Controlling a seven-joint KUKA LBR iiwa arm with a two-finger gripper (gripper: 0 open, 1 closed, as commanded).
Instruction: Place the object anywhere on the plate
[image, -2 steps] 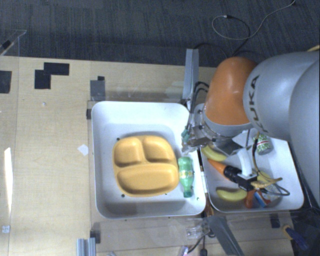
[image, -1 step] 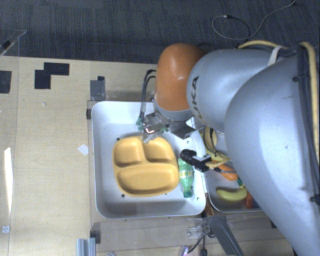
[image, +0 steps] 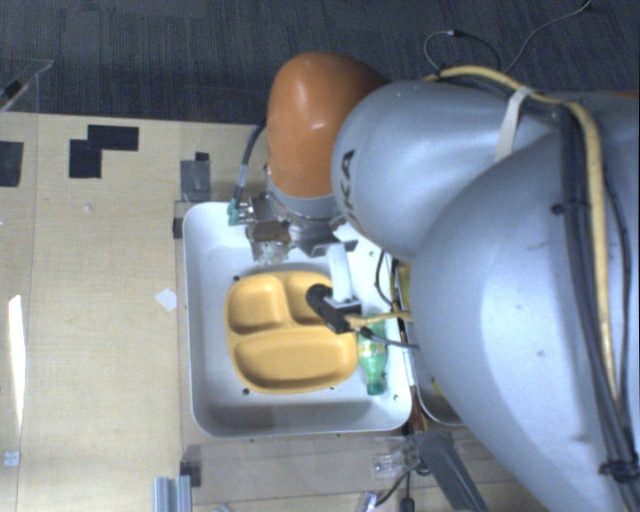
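A yellow divided plate (image: 285, 335) lies in the left white bin (image: 205, 330), with one long compartment in front and smaller ones behind. A small translucent green object (image: 373, 368) lies in the bin against the plate's right edge, partly under a yellow cable. My gripper (image: 272, 238) hangs below the orange wrist band, over the bin's back part just behind the plate's rear rim. The wrist and arm hide most of it. Nothing shows on the plate's visible surface.
The big grey arm covers the whole right side, including the second bin. The pale bench (image: 90, 300) stretches left of the bin, with black marks (image: 100, 148) at its back left. A metal bracket (image: 196, 175) stands at the bin's back left corner.
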